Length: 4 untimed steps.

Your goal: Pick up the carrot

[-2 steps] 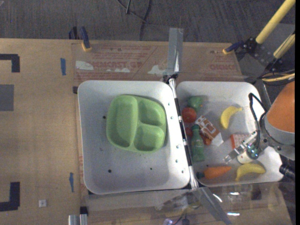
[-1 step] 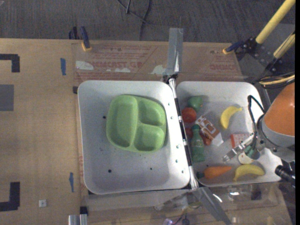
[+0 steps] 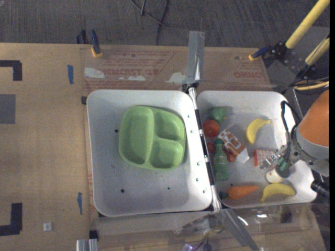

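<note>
The bench carries two shallow white bins side by side. The left bin holds a green divided plate with three compartments, lying flat toward the upper middle of the bin.

The right bin holds the loose items. The carrot lies on its side along the near edge of this bin, pointed end toward the divider between the bins, thick end toward a yellow banana just beside it on the right. No part of the arm touches the carrot.

A second banana lies in the upper middle of the same bin. A red tomato sits near the divider, with a green vegetable just above it. A small orange-and-white carton lies tilted near the centre, and a green bottle-shaped item lies just beside it, toward the divider. Further small red pieces sit beside the carton; their identity cannot be determined.

The arm enters from the right, its orange band visible at the frame edge. The gripper hangs over the right side of the right bin, above and to the right of the carrot, near the lower banana and apart from the carrot. Whether the gripper is spread or closed cannot be determined at this resolution, and nothing is seen held in it
</note>
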Available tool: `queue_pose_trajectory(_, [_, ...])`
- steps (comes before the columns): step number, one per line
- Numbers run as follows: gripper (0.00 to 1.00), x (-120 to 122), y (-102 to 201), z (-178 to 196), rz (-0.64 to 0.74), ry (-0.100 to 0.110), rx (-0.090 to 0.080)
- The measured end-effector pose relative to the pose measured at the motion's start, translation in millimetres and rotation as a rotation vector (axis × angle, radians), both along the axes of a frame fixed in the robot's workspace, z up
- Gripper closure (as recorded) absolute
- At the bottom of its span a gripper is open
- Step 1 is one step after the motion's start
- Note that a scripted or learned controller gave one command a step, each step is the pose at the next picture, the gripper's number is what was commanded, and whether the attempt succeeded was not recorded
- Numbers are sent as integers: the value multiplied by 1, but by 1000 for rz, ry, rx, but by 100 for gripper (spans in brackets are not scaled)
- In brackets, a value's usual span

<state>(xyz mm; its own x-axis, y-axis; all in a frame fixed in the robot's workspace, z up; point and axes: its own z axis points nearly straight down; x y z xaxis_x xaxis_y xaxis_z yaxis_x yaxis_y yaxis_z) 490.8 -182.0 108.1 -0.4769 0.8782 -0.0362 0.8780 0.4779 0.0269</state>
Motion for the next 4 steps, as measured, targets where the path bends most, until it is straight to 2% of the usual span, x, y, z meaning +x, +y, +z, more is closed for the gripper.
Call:
queue_pose_trajectory(1, [0, -1, 0, -1, 0, 4, 2])
queue_pose_trajectory(2, [0, -1, 34, -10, -282, -5, 10])
queue_pose_trajectory(3, [0, -11, 75, 29, 167, 39, 14])
queue_pose_trajectory(4, [0, -11, 57, 12, 786, 45, 3])
